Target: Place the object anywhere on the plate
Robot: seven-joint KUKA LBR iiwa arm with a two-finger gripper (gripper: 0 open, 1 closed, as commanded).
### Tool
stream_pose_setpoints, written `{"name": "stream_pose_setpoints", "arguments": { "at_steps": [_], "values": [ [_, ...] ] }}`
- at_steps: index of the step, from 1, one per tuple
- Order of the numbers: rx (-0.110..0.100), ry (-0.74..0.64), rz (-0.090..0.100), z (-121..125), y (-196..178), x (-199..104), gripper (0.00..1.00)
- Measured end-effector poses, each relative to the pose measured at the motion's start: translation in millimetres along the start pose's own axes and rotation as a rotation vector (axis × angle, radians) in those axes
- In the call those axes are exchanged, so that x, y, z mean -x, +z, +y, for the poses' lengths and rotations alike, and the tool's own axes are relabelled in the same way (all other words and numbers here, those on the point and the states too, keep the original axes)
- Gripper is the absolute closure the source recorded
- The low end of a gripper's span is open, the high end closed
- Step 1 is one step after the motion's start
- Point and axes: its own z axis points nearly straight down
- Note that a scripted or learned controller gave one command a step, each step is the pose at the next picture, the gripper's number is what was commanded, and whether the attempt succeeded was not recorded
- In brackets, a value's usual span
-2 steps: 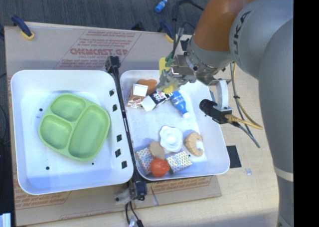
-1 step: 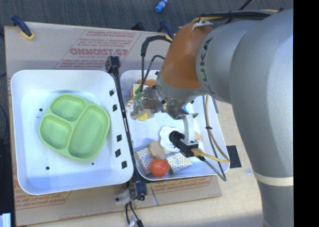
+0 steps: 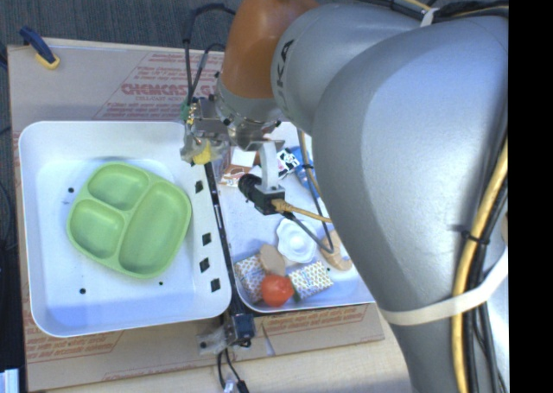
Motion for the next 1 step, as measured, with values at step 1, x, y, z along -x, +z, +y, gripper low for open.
{"name": "stream_pose_setpoints", "arguments": {
  "at_steps": [1],
  "values": [
    [0.002,-0.002,0.001,15.4,-70.0,-103.5,1.0]
  ]
}}
